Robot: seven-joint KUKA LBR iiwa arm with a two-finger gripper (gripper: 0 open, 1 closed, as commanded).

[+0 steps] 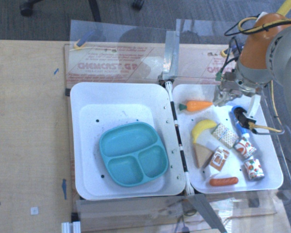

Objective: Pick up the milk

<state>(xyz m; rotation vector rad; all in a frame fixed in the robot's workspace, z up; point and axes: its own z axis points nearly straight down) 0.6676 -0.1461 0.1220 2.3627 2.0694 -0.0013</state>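
The milk lies well below the claw, whose finger opening cannot be determined, beside the carrot.

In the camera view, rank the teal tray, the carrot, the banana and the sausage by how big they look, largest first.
1. Teal tray, by far the largest.
2. Banana and carrot: these look about alike, so I won't rank them.
3. Sausage, a bit smaller.

teal tray, orange carrot, white bins
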